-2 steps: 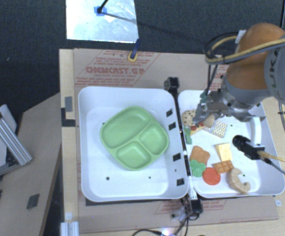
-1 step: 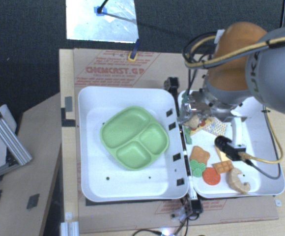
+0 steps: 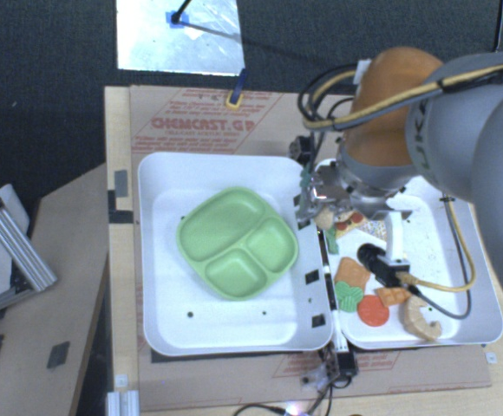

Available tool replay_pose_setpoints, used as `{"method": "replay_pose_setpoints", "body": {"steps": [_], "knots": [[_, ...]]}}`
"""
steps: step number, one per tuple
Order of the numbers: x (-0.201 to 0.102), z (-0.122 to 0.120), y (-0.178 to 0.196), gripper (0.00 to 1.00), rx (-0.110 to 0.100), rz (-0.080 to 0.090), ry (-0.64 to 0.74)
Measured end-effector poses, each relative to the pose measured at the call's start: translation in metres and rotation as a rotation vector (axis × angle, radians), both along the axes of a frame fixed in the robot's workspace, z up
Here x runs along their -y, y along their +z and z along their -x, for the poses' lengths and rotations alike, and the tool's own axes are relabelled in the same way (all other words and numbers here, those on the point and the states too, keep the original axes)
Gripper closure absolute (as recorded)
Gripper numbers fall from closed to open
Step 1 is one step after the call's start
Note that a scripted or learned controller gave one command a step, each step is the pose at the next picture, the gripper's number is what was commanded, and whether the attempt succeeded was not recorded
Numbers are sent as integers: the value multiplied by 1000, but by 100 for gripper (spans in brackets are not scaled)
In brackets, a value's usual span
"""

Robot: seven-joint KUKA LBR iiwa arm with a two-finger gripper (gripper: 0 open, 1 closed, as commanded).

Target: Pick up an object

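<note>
Two white bins sit side by side on printed cardboard (image 3: 199, 121). Left bin (image 3: 173, 319), centre-left of frame, holds a green 3-compartment tray (image 3: 237, 243), lying flat & turned diagonally. Gripper (image 3: 323, 202) hangs just right of the divider btwn bins, over upper-left part of right bin (image 3: 442, 254); can't tell if it's open or closed. Just below it lies a small red-and-pale piece (image 3: 349, 224). Lower in that bin: orange piece (image 3: 352, 272) touching green piece (image 3: 349, 296), then red disc (image 3: 374, 311), then tan piece (image 3: 421, 320) near lower right. Grey arm (image 3: 473, 120) fills upper right of frame
</note>
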State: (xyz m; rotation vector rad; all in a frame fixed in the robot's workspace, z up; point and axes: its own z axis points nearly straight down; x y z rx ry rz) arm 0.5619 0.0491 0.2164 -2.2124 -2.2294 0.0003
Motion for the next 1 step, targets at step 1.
{"method": "replay_pose_setpoints", "body": {"steps": [1], "knots": [[-1, 14, 0, 100, 0, 1, -5]]}}
